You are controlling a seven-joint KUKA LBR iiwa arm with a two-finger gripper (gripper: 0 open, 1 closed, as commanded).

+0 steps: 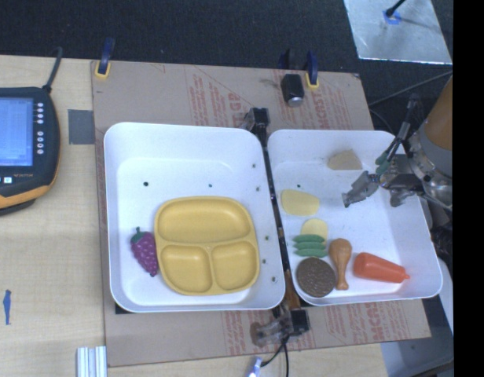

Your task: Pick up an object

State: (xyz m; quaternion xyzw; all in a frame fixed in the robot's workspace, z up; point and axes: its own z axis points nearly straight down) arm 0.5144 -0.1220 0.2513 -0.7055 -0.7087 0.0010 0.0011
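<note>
Leftward, the white bin [124, 210] holds a yellow tray [207, 243] and purple grapes [145, 251]. Over the right bin [415, 234] hangs the hand [377, 188], fingers spread and gripping nothing; the carrot [379, 268] lies near its front edge.

Two shallow white bins sit side by side on a bench. The left bin [124, 210] holds a yellow divided plate [206, 243] with purple toy grapes [144, 250] beside it. The right bin [407, 234] holds toy food: a carrot [379, 268], drumstick [340, 259], green beans [309, 245] and a brown cookie [314, 276]. The gripper [374, 187], fingers spread, hangs over this bin's right side, holding nothing.
</note>
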